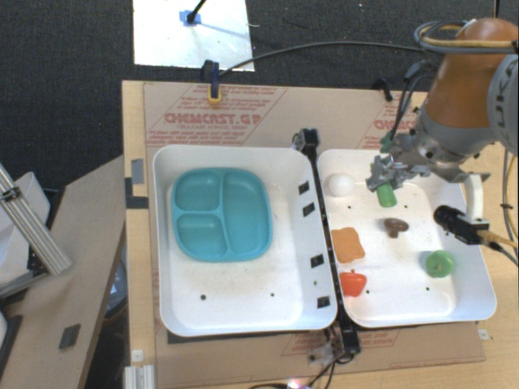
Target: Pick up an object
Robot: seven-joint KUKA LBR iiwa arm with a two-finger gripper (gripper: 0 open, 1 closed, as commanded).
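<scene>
The right bin point(466, 302) holds several small things: a white ball point(340, 185), a green cylinder point(386, 195), a brown piece point(396, 226), an orange slab point(349, 244), a red pepper-like toy point(353, 282) and a round green thing point(439, 263). My gripper point(383, 177) hangs over the bin's far middle, right of the white ball. The green cylinder sits directly at the gripper's tip, touching or nearly touching it. The gripper's grey body hides the top of the cylinder.
The left bin point(243, 314) holds a teal divided plate point(220, 215). A black-clipped divider point(320, 233) runs between the two bins. The arm comes in over the right bin's far right corner. A white sheet point(190, 23) lies beyond the bench.
</scene>
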